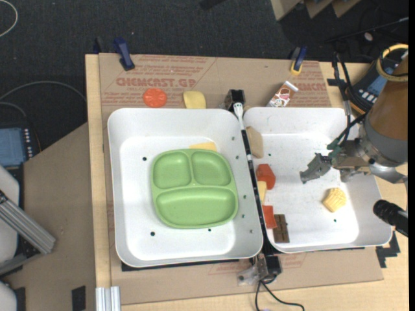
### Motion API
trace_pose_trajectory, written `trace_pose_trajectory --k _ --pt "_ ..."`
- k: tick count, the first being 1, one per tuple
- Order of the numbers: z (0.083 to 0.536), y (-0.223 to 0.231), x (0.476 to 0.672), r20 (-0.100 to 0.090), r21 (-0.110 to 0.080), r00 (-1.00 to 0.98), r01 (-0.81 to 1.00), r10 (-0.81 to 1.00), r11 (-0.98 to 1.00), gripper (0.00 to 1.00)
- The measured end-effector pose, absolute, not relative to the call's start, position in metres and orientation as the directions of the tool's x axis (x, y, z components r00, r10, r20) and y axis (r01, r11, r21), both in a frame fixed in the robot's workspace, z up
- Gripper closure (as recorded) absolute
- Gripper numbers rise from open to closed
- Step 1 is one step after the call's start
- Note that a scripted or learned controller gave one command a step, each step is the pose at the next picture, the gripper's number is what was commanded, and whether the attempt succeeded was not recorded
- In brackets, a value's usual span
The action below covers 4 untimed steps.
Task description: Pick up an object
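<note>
My gripper point(315, 168) hangs over the middle of the right bin point(305, 123), reached in from the right on the grey arm. A yellow corn-like piece point(334, 199) lies just below and to the right of it, apart from it. Along that bin's left wall lie a tan piece point(254, 142), a red block point(265, 175), a thin yellow stick point(261, 189), and red point(268, 215) and brown point(281, 227) blocks. Nothing shows in the gripper.
The left bin point(126, 193) holds a green divided plate point(193, 188) with a pale yellow slice point(203, 146) behind it. On the board behind the bins lie an orange disc point(154, 97), a yellow lump point(194, 100), a black clip point(235, 99) and a small packet point(283, 96).
</note>
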<state>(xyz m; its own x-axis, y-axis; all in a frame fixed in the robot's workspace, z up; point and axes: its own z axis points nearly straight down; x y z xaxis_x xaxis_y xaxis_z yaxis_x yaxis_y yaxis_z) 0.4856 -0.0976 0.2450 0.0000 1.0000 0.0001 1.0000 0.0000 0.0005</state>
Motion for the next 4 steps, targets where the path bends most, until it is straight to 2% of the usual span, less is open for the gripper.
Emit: trace_pose_trajectory --k 1,2,3,4 --pt "0.293 -0.193 0.556 -0.008 0.009 0.005 1.000 1.000 -0.005 0.00" --pt "0.122 -0.214 0.500 0.005 -0.019 0.005 1.000 1.000 -0.005 0.00" --pt "0.084 -0.219 0.511 0.013 -0.005 -0.005 1.000 1.000 0.005 0.00" --pt "0.095 -0.223 0.510 0.001 0.000 0.000 1.000 1.000 0.000 1.00"
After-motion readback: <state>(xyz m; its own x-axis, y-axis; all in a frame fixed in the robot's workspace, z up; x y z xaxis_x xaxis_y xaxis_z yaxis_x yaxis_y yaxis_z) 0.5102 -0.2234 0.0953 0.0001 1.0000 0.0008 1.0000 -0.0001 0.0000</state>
